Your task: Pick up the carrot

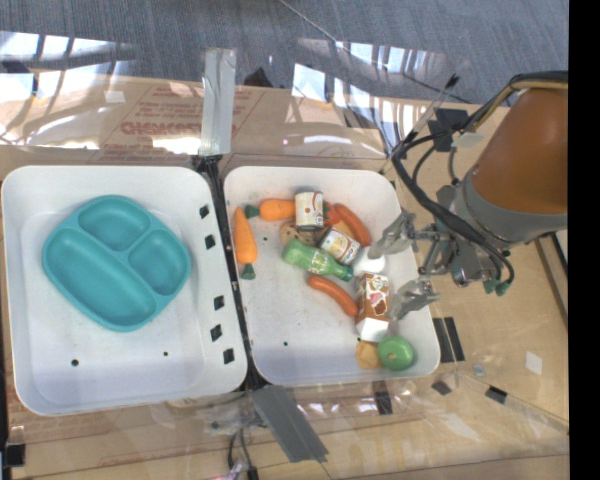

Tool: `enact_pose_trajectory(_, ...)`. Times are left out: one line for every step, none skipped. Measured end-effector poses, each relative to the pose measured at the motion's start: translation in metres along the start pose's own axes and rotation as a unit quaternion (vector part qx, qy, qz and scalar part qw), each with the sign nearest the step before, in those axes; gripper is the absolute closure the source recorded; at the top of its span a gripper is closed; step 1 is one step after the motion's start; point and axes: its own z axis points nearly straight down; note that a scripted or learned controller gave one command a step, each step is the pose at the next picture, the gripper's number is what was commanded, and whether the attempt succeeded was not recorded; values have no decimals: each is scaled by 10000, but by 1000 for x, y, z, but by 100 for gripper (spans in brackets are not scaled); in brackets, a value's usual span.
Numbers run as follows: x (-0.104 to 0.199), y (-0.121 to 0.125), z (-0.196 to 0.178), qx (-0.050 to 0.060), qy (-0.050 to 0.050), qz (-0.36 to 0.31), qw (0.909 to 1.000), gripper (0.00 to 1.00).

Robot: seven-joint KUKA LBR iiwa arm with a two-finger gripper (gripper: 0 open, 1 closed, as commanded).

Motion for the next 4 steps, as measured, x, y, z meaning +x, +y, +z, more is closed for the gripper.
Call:
enact_pose_trajectory(-1, 1, -11, 5, -9, -32, 10000, 100)
enact_pose_trajectory(-24, -16, -99, 14, -36, -880, 9961, 100)
enact_pose_trajectory(-45, -31, -101, 12, -25, -2714, 9625, 100)
enact_pose_trajectory(-60, -30, -94, 14, -29, -4008, 9162, 100)
